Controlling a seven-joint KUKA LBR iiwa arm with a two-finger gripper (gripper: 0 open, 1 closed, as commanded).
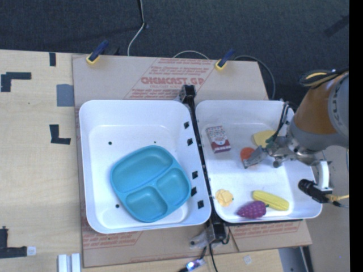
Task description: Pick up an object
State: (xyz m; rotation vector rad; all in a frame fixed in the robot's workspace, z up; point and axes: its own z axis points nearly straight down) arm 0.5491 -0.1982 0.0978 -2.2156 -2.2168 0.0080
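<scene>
The right bin holds several small items: a red-and-white carton, a small red-orange piece, a yellow flat piece, a yellow flower-like toy, a purple grape bunch and a yellow corn cob. My gripper hangs low over the middle right of this bin, its tips right beside the red-orange piece and just below the yellow flat piece. Nothing shows between its fingers.
The left bin holds a blue divided tray. A black divider clip sits where the two bins meet. Cables run along the back of the cardboard base. The arm's orange band overhangs the right bin's right rim.
</scene>
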